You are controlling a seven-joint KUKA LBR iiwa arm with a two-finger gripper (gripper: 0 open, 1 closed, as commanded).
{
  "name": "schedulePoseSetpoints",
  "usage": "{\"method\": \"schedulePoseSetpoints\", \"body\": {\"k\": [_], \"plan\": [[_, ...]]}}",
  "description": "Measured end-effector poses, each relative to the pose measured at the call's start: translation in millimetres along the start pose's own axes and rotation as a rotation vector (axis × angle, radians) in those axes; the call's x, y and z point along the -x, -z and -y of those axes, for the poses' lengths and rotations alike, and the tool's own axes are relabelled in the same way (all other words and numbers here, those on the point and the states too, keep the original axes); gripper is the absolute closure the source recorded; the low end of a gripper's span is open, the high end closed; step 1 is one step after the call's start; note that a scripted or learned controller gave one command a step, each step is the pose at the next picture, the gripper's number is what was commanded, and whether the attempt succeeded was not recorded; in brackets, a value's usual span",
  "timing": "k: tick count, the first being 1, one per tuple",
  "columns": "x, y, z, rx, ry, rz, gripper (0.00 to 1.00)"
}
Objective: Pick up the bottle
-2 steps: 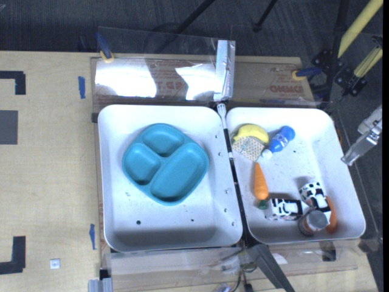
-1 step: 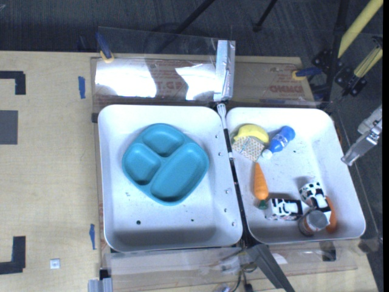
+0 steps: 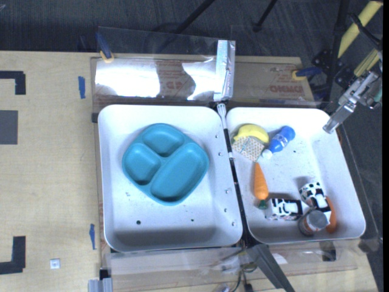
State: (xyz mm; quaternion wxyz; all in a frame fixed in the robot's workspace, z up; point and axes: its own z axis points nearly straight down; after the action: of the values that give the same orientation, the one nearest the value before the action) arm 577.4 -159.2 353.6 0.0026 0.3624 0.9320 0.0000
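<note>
In the camera view, my claw (image 3: 335, 124) hangs at the far right rim of the right bin (image 3: 349, 181), just above its upper corner. The tip is thin and grey, and I cannot tell from here how it stands; I see nothing carried by it.

The bottle (image 3: 279, 140) — blue body, white cap — lies on the bin floor to the left of my claw and a little lower in the view, with bare white floor between us. Its long axis goes on a slant: the blue end points up toward my claw, the white cap points down and away, toward the carrot (image 3: 260, 183).

Beyond the bottle, still further from my claw, the yellow banana (image 3: 252, 132) and a speckled piece (image 3: 247, 146) are just beside the cap end. I judge this matters: my approach should come from the blue end side, and the closing direction should go across the slanted axis, not along it — otherwise the bottle may roll or I may touch the banana.

The left bin (image 3: 115, 212) with the blue tray (image 3: 165, 162) is well apart from my claw.
</note>
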Motion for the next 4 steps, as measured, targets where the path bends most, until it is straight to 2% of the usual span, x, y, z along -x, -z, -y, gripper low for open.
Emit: {"method": "schedulePoseSetpoints", "body": {"k": [3, 4], "plan": [[0, 0, 0, 0.000, 0.000, 0.000, 0.00], [17, -19, -6, -0.001, -0.035, -0.002, 0.00]]}}
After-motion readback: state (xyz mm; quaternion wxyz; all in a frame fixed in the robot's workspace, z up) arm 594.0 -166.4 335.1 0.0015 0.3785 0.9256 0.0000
